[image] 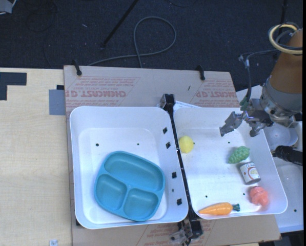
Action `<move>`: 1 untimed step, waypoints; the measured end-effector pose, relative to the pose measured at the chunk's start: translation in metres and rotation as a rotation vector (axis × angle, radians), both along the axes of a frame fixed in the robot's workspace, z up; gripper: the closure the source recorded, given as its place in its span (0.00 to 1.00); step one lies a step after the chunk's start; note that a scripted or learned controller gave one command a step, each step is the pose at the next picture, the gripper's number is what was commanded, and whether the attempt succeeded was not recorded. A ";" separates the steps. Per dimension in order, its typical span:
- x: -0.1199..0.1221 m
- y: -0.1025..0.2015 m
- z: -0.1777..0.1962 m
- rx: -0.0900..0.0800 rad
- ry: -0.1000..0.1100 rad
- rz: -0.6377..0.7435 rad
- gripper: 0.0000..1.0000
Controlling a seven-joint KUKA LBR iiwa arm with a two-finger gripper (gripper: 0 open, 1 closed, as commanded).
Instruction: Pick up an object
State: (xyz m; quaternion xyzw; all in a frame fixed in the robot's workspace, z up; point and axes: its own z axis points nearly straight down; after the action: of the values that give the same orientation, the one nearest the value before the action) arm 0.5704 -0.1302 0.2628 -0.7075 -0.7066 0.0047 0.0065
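Nearest candidate: green toy (239, 154), mid right bin (204, 188), just below gripper (241, 125). Can (250, 172) close beside it, so best to descend straight over the green piece, straddle its short side, and close only once low enough. Gripper above bin's upper right, fingers spread apart, nothing between them, touching nothing.

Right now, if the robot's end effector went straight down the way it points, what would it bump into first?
Probably the bare white floor of the right bin. The end effector hangs above it, near the green toy, which lies a bit lower in view. Depth is hard to judge.
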 end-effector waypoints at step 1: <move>0.002 0.000 0.007 -0.002 -0.012 0.002 0.00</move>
State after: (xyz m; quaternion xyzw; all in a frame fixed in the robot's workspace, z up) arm 0.5724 -0.1303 0.2698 -0.7069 -0.7073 0.0010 0.0017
